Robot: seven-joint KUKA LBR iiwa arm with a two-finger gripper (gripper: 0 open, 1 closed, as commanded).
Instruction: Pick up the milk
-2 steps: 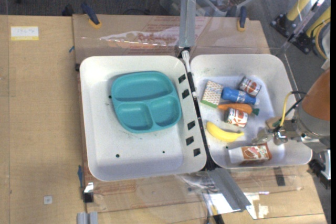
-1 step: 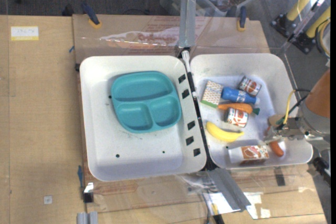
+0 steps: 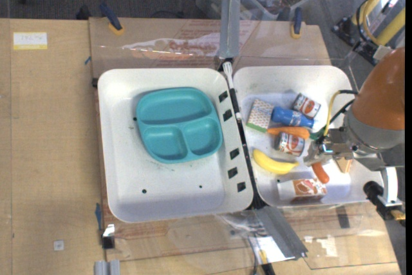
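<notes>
Milk carton (image 3: 313, 188) is seen lying on its side in the right bin (image 3: 257, 84), just below the gripper (image 3: 325, 150). A banana (image 3: 275, 163) lies to the gripper's left. Whether the gripper is spread or closed cannot be told.

Two white bins on the bench, the arm reaching in from the right.

A teal divided plate (image 3: 175, 123) is seen lying in the left bin (image 3: 122, 196). In the right bin (image 3: 270, 77) a banana (image 3: 273, 163), a blue bottle (image 3: 291, 117), two small cans (image 3: 306, 104), a carrot (image 3: 288, 131), a patterned packet (image 3: 260, 114) and the milk (image 3: 312, 188), a white carton lying on its side near the front wall, are gathered. The claw (image 3: 327, 152) is placed low over the clutter, just above the milk.
</notes>
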